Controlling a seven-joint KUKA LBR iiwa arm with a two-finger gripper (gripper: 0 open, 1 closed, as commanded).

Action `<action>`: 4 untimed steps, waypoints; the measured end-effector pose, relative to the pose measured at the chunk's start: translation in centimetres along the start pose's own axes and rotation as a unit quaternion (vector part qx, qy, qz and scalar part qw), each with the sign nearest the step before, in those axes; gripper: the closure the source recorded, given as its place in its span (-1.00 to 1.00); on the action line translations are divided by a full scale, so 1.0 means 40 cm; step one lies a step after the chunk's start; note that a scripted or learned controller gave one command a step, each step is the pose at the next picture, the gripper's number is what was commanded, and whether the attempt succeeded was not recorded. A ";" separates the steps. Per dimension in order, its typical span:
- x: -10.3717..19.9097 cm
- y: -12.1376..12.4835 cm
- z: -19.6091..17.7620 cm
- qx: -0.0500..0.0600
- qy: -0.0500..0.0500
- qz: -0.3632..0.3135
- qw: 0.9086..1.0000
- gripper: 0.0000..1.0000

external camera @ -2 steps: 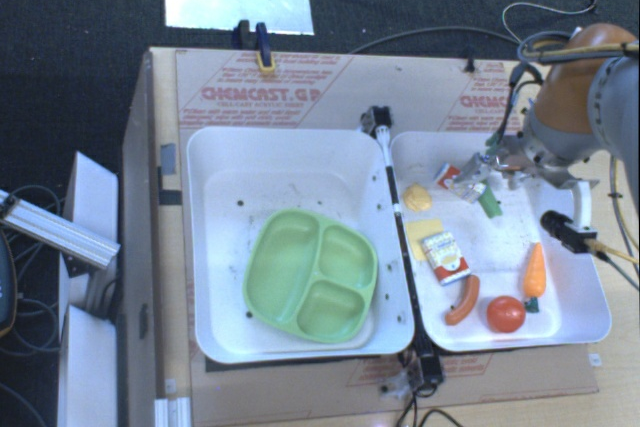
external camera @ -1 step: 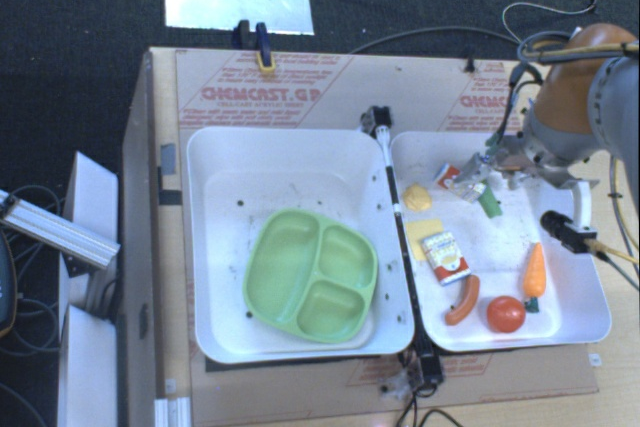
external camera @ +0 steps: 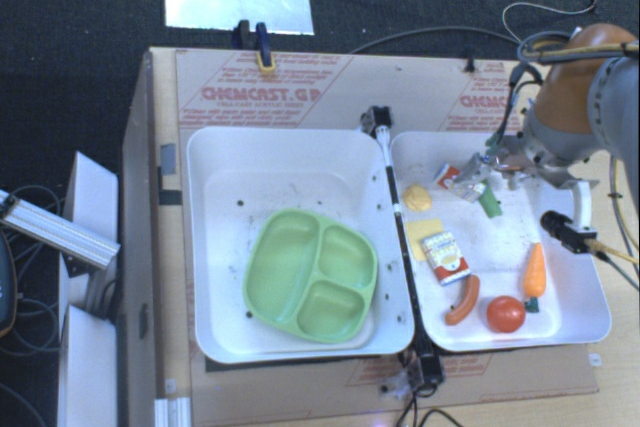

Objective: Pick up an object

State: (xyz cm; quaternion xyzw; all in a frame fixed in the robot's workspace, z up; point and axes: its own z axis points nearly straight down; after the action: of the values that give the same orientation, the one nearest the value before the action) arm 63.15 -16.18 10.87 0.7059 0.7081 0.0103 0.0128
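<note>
Arm (external camera: 585, 85) comes in from 3 o'clock, grey w/ orange band on top, gripper (external camera: 478, 183) down low over the right bin (external camera: 590, 310) near its 11 o'clock corner; can't tell how the fingers are set, too small & blurred, nothing visibly between them. Just by the gripper: small red-and-white item (external camera: 448, 177) at its 9 o'clock and a green piece (external camera: 489, 204) at its 5 o'clock, contact w/ either unclear. Other stuff in right bin: pale yellow lump (external camera: 418, 198) near the 10 o'clock wall, yellow flat slab (external camera: 422, 235) below it, red-and-white carton (external camera: 446, 257) touching that slab, sausage (external camera: 462, 300) at 6 o'clock, tomato (external camera: 506, 314) just beside it, carrot (external camera: 535, 272) at approx 4 o'clock. Left bin (external camera: 220, 215) holds a green divided tray (external camera: 312, 273), 3 compartments, sitting toward the 5 o'clock part of that bin. Both bins side by side on the counter (external camera: 270, 95), which has red lettering across its 12 o'clock strip; a clamp (external camera: 262, 45) sits on the 12 o'clock edge
</note>
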 end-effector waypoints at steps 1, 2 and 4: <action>0.000 0.000 0.000 0.000 0.000 0.000 1.000 -1.00; 0.001 -0.002 0.001 0.002 0.001 0.000 1.000 -1.00; 0.001 -0.018 0.026 0.012 0.001 0.000 1.000 -1.00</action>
State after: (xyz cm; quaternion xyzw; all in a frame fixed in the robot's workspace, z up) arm 62.44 -16.16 9.79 0.7057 0.7085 0.0027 0.0040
